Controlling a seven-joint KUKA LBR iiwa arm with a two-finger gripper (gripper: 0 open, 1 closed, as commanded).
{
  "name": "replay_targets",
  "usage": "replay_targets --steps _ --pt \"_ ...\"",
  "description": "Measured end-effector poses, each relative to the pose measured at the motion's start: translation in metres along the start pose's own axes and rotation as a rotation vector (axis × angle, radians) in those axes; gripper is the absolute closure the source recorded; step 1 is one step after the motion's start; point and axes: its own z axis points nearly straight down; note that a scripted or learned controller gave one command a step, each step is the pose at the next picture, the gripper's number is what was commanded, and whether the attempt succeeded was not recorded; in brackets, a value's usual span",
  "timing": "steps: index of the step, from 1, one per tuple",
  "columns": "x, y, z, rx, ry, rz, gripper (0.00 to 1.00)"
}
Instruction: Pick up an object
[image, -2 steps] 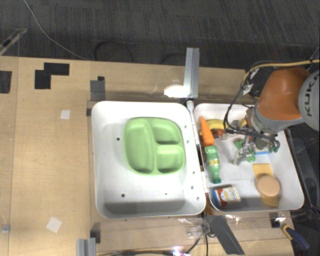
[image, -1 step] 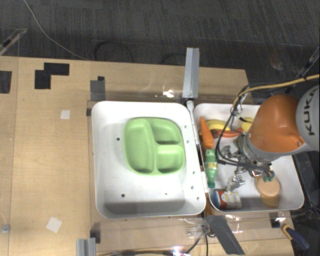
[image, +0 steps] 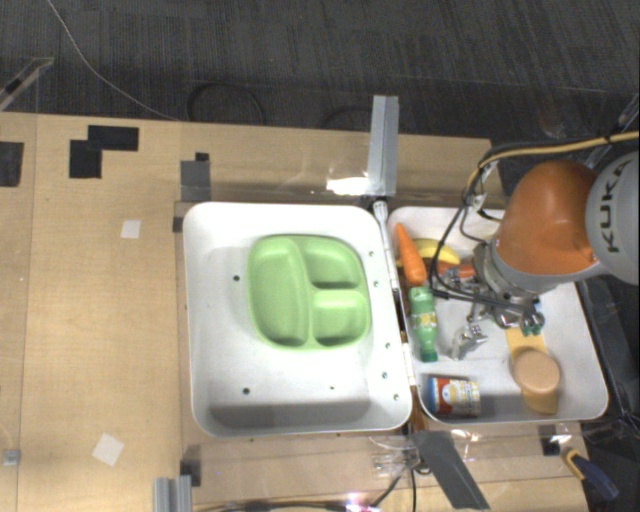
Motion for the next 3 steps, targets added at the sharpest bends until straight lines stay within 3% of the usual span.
replay_targets --steps 1,2,3 --pt "-0.025 0.007 0.001 0.002 0.002 0.044 0.00" --pt "-0.030 0.007 -0.015 0.006 -0.016 0.039 1.00" --pt "-0.092 0.021 -0.113 -0.002 -0.005 0.106 1.00"
